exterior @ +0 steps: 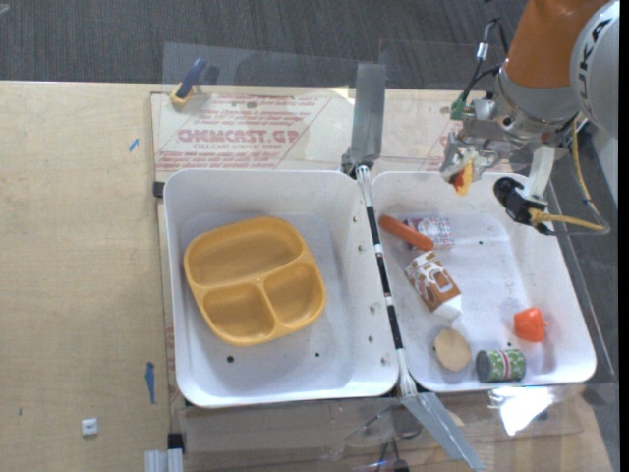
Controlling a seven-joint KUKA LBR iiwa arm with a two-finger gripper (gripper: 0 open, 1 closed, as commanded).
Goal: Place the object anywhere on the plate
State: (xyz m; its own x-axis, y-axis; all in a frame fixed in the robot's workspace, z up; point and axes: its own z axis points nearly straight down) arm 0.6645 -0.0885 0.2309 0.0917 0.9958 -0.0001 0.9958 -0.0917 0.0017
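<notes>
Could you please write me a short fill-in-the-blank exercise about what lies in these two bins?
1. The yellow plate has ___ compartments.
2. The plate sits in the ___ bin.
3. The carrot lies in the ___ bin.
4. The green can lies beside the round ___.

Missing words: three; left; right; cookie

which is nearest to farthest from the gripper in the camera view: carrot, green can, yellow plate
1. carrot, top left of the right bin, just below and left of the gripper
2. green can, at the right bin's near edge
3. yellow plate, in the left bin
</notes>
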